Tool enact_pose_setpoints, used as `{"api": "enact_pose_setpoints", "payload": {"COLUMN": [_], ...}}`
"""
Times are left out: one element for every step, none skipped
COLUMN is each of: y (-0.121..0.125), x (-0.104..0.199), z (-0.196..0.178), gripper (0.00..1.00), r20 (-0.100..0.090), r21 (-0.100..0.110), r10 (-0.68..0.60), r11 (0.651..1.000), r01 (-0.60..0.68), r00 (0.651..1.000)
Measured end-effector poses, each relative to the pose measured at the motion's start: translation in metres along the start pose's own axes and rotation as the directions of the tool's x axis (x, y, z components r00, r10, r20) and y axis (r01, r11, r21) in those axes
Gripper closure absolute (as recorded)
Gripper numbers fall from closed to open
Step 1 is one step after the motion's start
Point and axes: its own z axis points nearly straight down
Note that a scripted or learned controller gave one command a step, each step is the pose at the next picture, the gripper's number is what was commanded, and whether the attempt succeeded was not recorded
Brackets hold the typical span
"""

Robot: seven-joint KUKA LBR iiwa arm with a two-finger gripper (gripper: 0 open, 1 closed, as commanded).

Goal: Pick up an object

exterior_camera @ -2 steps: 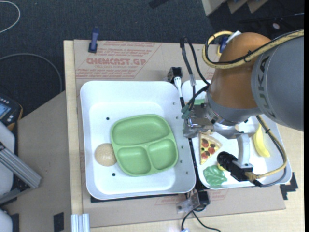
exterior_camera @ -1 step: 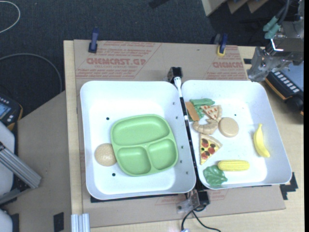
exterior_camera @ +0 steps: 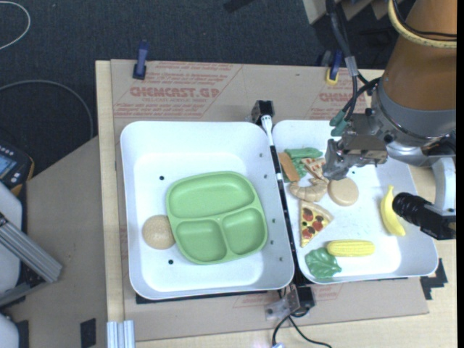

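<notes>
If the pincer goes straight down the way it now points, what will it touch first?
Most likely the round tan cookie-like piece, or the pale piece beside it. The pincer hangs over the cluster in the right bin. Depth is unclear from this slanted view, so this is a guess.

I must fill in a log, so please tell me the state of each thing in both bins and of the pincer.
pincer: low in the right bin, fingers hidden
green tray: flat in the left bin, compartments bare
round cookie: flat beside the tray
pizza slice: lying flat
corn cob: on its side
banana: lying near the right wall
</notes>
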Motion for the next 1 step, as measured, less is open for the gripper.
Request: {"api": "enact_pose_setpoints", "payload": {"y": [0.0018], "x": [0.0390], "z": [0.0710], "gripper": [1.00], "r20": [-0.002], "r21": [-0.007], "r10": [-0.004], "r11": [1.000], "r01": [0.003], "r00": [1.000]}}
